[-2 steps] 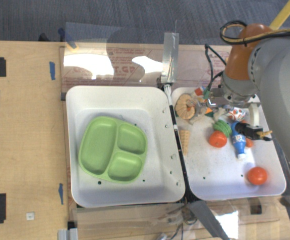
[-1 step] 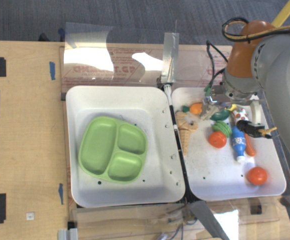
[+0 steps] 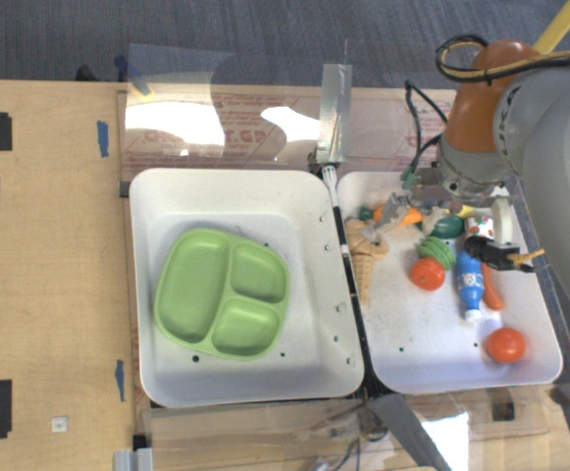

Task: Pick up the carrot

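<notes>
Round tomatoes (image 3: 427, 274), a blue bottle (image 3: 470, 283) and green toys crowd the slim carrot (image 3: 492, 290); the gripper's (image 3: 409, 204) grip is unreadable.

A single fixed camera looks down at a slant from above the surface (image 3: 49, 263), taking in both white bins: the left bin (image 3: 147, 214), the right bin (image 3: 540, 361), with floor beyond.
</notes>
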